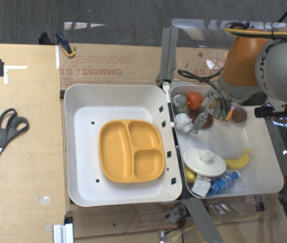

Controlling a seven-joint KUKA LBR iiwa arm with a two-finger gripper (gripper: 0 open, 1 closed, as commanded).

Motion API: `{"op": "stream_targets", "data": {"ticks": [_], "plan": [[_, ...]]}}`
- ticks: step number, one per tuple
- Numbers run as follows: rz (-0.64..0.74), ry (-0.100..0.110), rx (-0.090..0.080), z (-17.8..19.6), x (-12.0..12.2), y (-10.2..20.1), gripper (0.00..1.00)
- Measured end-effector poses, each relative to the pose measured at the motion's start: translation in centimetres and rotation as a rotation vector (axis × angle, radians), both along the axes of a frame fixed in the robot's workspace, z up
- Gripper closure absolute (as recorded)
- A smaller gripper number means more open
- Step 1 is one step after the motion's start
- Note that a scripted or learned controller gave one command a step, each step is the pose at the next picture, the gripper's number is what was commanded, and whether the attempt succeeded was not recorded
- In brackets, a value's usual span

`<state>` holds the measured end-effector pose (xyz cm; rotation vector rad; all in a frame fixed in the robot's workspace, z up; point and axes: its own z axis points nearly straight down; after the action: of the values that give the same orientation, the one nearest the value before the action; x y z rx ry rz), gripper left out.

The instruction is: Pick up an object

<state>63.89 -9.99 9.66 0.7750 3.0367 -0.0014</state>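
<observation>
My gripper (203, 117) hangs low over the back left part of the right bin (265, 151), under the orange wrist band. Its tip is beside a dark brown lump (206, 119) and just right of a white crumpled object (182, 121). An orange-red object (194, 100) and a clear jar (180, 102) lie just behind it. A brown ball (239, 114) rests to its right. Nearer the front lie a yellow banana (238, 160), a white round lid (205, 161) and a blue bottle (223, 182). The gripper partly hides what lies under it.
The left bin (77, 135) holds a yellow divided plate (132, 150). Scissors (4, 133) lie on the wooden bench at far left. A grey divider (167, 59) rises between the bins at the back. The arm's bulk covers the right bin's back right corner.
</observation>
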Motion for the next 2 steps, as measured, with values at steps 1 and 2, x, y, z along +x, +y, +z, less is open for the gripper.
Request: {"op": "stream_targets", "data": {"ticks": [1,2], "plan": [[-0.198,-0.004,-0.001,0.0,-8.7,-6.8,0.00],[-0.229,-0.003,0.003,0.0,-2.0,-1.9,0.00]]}}
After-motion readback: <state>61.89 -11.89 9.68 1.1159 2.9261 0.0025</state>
